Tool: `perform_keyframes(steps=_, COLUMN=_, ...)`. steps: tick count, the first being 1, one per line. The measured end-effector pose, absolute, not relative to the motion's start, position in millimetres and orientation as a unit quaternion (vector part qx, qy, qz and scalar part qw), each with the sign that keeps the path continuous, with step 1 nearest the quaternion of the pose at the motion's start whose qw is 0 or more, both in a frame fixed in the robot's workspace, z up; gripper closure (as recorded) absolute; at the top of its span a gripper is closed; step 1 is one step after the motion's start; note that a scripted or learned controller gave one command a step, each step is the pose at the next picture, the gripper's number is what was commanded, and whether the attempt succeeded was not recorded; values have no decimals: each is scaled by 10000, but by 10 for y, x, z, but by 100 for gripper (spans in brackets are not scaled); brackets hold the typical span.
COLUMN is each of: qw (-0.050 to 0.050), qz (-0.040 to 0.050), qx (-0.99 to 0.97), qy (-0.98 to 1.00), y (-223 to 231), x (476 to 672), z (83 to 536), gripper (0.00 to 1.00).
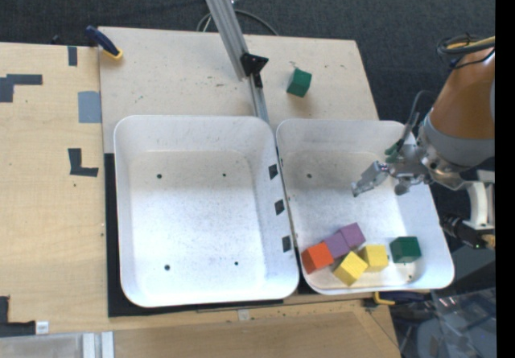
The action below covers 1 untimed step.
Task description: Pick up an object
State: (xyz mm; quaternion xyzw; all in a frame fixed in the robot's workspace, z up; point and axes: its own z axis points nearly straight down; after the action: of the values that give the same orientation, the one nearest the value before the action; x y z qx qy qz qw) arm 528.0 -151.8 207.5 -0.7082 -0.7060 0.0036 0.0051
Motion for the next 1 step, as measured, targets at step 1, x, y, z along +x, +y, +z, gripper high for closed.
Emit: perform_keyframes(steps=1, qw=-32, qz=-4, qx=-7068, qy=-7074, y=-1994, x=5965, z=2347, gripper=0)
